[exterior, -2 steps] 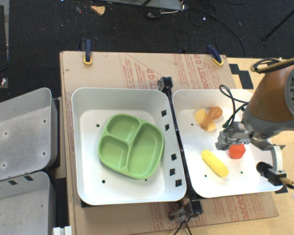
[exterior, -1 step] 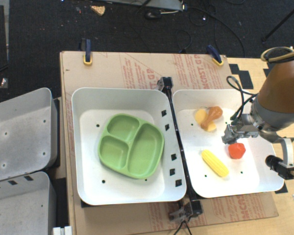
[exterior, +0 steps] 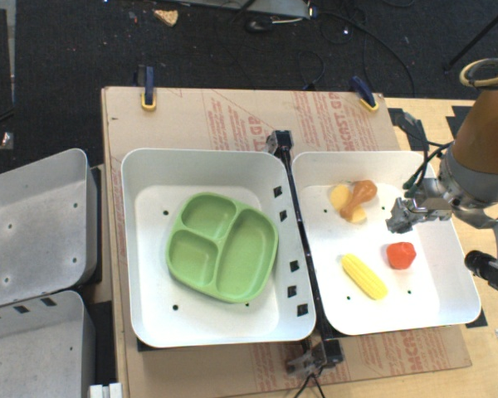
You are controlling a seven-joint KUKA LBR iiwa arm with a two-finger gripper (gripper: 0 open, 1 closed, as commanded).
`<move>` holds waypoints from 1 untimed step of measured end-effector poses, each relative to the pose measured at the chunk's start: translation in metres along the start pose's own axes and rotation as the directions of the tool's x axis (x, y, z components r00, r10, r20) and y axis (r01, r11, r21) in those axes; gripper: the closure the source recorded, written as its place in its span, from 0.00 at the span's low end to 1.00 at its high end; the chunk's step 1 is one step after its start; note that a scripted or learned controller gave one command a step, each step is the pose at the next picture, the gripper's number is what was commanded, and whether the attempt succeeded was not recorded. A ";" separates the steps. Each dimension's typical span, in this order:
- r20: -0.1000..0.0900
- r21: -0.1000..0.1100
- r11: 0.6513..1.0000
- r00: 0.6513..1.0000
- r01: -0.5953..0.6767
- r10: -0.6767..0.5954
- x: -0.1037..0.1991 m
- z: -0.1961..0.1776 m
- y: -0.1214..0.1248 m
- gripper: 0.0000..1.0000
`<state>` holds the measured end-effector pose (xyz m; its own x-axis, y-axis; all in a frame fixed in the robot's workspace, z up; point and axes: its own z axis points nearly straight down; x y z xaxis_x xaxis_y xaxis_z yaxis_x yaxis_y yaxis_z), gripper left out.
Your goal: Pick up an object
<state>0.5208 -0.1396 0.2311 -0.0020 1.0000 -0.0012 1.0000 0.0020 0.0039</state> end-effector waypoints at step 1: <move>0.001 -0.002 1.000 1.000 0.001 -0.001 0.000 -0.053 0.002 1.00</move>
